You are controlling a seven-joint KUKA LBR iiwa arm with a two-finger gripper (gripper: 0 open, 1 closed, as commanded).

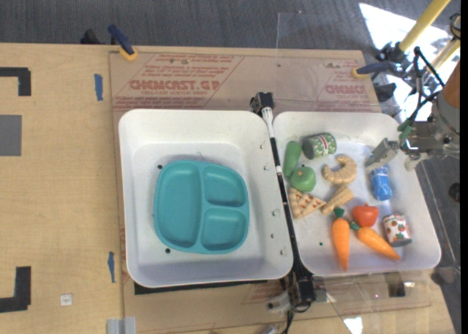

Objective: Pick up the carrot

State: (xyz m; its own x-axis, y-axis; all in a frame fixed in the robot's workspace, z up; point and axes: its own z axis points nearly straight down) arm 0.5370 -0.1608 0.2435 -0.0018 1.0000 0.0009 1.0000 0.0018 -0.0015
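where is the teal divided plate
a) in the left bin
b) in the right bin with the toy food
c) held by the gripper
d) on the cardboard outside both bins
a: the teal divided plate lies flat in the left bin, while the toy food, such as the carrot, sits in the right bin.

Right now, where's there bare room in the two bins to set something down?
The left bin has a bare white margin all around the teal plate, widest along its top. In the right bin, free floor lies along the top wall above the green can and near the bottom left corner beside the carrot. The middle is crowded with toy food.
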